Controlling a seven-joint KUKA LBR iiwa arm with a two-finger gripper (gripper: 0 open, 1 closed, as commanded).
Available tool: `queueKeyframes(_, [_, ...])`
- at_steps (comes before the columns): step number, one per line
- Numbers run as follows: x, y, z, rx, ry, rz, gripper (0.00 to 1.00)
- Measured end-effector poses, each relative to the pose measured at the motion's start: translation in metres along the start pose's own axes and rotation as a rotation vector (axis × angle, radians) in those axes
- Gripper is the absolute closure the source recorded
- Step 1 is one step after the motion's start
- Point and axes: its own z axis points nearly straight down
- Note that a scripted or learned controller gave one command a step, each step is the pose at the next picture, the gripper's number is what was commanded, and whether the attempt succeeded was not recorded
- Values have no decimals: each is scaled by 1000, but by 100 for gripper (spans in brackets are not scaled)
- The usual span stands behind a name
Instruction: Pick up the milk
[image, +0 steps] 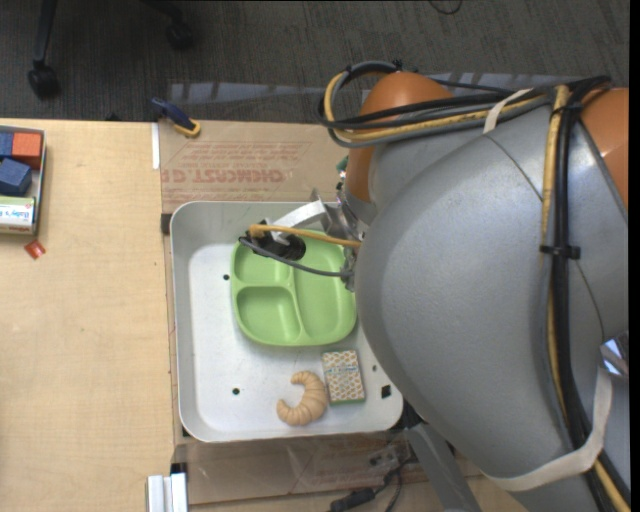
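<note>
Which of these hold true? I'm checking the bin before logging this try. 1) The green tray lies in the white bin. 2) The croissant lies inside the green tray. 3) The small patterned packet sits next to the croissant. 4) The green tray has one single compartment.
1) True: the green tray lies in the white bin.
2) False: the croissant lies on the bin floor, outside the tray and nearer the camera.
3) True: the small patterned packet sits right beside the croissant.
4) False: ridges split the tray into several compartments.
</note>
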Motion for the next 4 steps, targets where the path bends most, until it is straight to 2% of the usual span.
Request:
queueKeyframes(1, [17,42,-38,0,-1,-129,100])
queueKeyframes(2, [7,11,33,1,-5,-334,100])
queueKeyframes(3, [-8,47,-37,0,0,-16,100])
queueKeyframes(4, [0,-30,57,1,-3,-140,100])
